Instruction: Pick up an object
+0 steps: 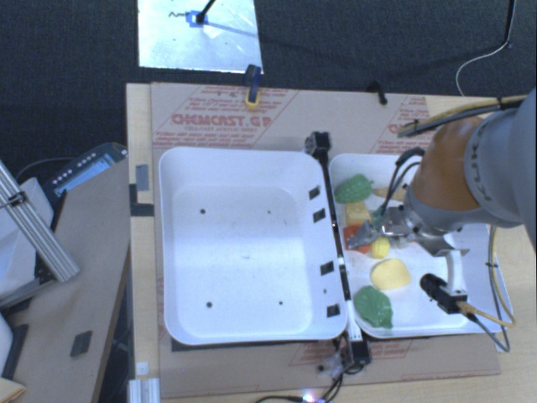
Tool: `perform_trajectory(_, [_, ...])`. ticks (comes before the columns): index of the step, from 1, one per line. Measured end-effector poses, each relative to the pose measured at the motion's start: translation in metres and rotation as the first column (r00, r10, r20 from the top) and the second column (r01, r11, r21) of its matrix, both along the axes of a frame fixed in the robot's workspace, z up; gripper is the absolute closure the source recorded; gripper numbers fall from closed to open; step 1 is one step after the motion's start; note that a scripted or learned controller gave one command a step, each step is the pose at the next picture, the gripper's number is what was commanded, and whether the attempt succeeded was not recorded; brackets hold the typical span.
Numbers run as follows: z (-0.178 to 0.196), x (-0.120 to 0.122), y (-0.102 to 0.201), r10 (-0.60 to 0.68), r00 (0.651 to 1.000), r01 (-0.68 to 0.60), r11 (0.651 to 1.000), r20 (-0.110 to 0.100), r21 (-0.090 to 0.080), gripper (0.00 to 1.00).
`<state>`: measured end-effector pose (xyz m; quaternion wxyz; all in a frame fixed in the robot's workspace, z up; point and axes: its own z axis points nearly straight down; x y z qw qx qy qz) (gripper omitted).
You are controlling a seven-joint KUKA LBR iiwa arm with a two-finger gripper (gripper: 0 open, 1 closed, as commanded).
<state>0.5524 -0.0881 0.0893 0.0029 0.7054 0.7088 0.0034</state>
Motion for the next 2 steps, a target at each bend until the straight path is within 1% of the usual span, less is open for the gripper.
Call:
perform_trajectory(1, [0.0, 0.059, 0.004, 0.002, 1.0, -0.002, 1.0, 0.004, -0.001, 0.0])
perform_trajectory(2, [-0.006, -0.044, -0.005, -0.008, 1.0, 0.008, 1.0, -0.017, 0.001, 0.0])
